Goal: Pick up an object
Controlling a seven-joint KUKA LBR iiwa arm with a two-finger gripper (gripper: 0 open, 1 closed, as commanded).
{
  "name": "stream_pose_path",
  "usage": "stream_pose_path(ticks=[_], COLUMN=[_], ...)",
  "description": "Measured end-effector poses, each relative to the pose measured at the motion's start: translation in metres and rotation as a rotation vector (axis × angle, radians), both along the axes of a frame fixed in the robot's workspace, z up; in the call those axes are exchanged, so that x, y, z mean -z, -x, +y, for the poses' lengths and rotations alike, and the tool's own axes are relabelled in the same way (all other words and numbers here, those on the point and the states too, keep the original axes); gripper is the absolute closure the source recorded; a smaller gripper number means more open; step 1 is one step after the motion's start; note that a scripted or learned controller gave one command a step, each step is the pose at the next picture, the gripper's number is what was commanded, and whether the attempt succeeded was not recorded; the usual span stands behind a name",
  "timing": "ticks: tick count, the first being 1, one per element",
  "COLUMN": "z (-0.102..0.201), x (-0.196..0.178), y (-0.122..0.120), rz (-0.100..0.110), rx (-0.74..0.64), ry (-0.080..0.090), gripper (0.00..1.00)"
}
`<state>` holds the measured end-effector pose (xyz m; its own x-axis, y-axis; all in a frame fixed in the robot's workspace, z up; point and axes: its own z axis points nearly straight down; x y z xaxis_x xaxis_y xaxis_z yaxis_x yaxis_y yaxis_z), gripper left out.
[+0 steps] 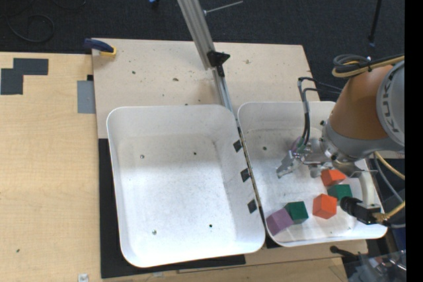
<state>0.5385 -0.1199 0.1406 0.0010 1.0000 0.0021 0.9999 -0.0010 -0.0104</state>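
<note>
My gripper (295, 162) hangs low over the middle of the right bin (264, 125), at the end of the grey and orange arm coming in from the right. Just to its right lie an orange block (332, 176) and a dark green block (342, 191), partly under the arm. Nearer the front of the bin sit an orange cube (324, 206), a green cube (297, 211) and a purple block (279, 220). The gripper's metal tip points down-left onto bare bin floor, apart from all the blocks.
The left bin (132, 135) lies beside the right one, sharing a wall with black clips. A slanted aluminium post (195, 16) rises behind the bins. A black cable loops over the right bin's back.
</note>
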Motion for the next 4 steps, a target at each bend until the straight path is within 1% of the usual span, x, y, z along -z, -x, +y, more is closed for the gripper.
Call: stream_pose_path(ticks=[1,2,3,4], z=[0.000,-0.001,0.000,0.006], x=[0.049,0.038,-0.024,-0.074], y=[-0.001,0.000,-0.005,0.001], rz=[-0.009,-0.008,-0.013,-0.012], rx=[0.001,0.010,-0.002,-0.002], ry=[0.001,-0.001,0.002,0.002], gripper=[0.00,1.00,1.00,1.00])
